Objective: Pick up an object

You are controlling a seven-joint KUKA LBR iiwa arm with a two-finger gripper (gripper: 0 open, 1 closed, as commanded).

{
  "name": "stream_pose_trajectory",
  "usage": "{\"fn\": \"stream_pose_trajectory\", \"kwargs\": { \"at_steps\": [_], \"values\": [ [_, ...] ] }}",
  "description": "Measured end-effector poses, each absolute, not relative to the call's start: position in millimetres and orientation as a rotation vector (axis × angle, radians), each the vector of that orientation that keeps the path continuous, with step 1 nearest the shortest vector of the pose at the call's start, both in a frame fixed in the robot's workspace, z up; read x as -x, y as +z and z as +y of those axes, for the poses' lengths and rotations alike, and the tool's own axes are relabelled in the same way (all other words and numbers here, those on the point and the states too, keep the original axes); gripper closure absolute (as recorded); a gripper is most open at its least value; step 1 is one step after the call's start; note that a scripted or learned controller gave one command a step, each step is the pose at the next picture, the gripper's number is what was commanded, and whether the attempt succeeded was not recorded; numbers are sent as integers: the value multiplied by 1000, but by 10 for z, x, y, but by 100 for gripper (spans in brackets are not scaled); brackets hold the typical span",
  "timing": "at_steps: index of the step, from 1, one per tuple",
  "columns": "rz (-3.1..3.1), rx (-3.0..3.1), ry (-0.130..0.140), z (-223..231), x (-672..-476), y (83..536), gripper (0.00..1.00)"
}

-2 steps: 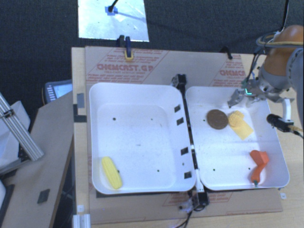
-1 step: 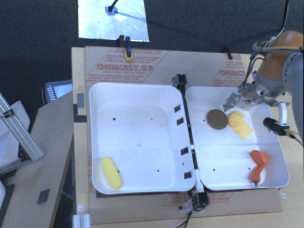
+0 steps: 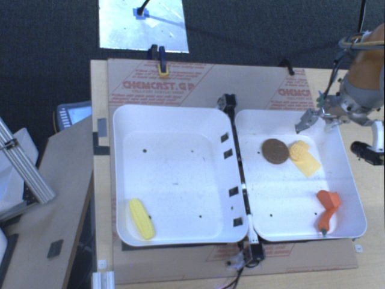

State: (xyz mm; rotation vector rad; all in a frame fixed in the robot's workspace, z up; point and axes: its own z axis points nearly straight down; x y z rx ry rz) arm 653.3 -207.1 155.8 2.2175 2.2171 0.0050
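Gripper [image 3: 314,118] hovering over right bin [image 3: 346,161], finger state unclear. Right bin holding disc [image 3: 275,151], waffle [image 3: 304,158], orange piece [image 3: 326,208]; left bin [image 3: 120,161] holding corn [image 3: 141,218].

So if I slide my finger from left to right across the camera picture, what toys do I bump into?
Yellow corn cob → brown round disc → pale yellow piece → orange piece.

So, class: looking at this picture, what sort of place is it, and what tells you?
Most likely a robotics lab bench set up for grasping trials: two white bins side by side, toy food such as a yellow corn cob, and a robot arm's hand above the right bin.
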Motion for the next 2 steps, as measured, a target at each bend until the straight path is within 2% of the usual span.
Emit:
{"fn": "stream_pose_trajectory", "kwargs": {
  "at_steps": [1,2],
  "values": [
    [2229,-2216,-1,-2050,-6686,810,0],
    [2218,-2215,6,-2069,-6629,1431,0]
  ]
}}
